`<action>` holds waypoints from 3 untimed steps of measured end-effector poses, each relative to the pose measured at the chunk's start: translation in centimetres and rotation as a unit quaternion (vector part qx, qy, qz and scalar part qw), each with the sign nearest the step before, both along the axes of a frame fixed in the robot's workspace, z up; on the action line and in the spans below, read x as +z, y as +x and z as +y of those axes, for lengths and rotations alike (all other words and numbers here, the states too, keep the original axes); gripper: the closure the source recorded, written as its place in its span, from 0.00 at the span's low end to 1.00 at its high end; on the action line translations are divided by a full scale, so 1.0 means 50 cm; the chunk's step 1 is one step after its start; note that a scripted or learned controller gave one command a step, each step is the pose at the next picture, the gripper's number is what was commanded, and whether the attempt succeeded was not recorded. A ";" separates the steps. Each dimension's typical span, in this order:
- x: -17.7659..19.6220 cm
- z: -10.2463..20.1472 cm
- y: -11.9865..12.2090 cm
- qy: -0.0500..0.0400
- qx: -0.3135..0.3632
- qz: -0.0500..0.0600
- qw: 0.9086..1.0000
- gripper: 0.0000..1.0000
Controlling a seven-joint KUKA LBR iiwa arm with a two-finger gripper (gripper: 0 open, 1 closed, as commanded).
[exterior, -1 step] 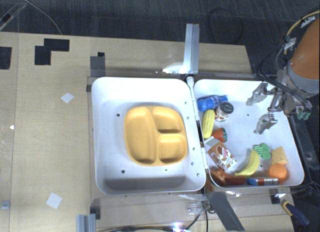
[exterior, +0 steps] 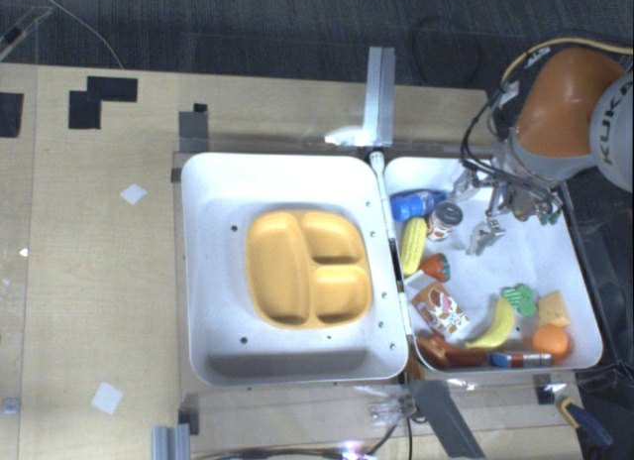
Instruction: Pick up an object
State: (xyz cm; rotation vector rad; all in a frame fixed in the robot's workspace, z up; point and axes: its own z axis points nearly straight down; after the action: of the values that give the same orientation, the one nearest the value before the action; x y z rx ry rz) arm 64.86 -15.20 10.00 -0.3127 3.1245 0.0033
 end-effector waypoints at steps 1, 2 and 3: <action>0.100 -0.111 -0.118 -0.003 0.103 -0.005 0.995 0.00; -0.020 -0.107 -0.249 -0.004 0.194 -0.007 0.981 0.00; -0.020 0.042 -0.113 -0.001 0.118 -0.008 0.993 0.00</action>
State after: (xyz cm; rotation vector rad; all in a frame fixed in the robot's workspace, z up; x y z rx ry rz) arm 59.19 -13.10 8.98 -0.6754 3.0513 -0.0032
